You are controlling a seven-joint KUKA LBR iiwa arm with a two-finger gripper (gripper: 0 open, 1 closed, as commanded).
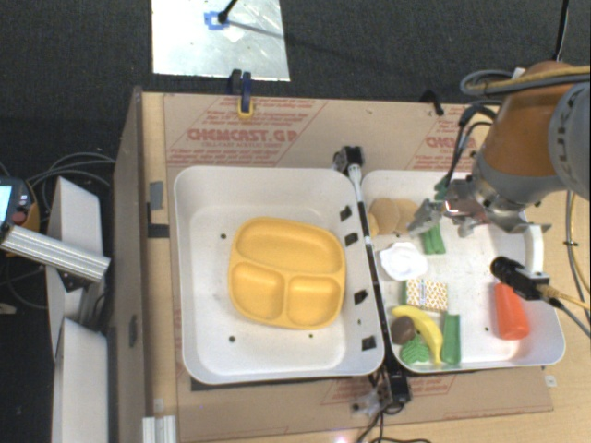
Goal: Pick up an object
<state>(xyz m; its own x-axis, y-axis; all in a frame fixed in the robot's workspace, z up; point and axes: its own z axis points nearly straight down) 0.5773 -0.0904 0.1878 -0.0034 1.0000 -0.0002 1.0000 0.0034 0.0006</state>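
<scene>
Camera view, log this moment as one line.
gripper over right bin | above green block | yellow plate in left bin

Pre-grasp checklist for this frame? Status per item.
1. Gripper over the right bin: ok.
2. Target under it: green block sits just below: ok.
3. Fingers around the block: cannot tell.
4. Neighbours clear: white lid and tan piece lie close by: not ok.
5. Orange item and banana away from the gripper: ok.
6. Yellow tray in the left bin, out of the way: ok.
</scene>
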